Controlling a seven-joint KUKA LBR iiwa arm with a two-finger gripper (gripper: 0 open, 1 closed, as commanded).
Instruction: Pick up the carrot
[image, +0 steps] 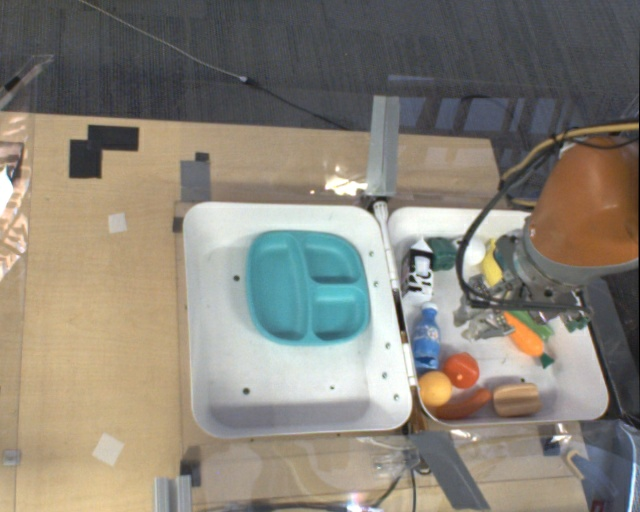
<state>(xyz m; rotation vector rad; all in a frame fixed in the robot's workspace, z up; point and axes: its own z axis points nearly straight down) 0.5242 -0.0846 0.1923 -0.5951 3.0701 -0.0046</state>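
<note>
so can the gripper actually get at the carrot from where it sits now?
Probably yes. The gripper hangs in the right bin directly beside the carrot, whose orange body lies bare on the bin floor. The tomato and blue bottle lie apart to the left, so nothing blocks it.

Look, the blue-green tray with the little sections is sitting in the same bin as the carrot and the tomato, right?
Not quite. The camera view shows the blue-green tray lying in the left bin, by itself. The carrot and the tomato are in the right bin, where the gripper is reaching in beside the carrot.
</note>
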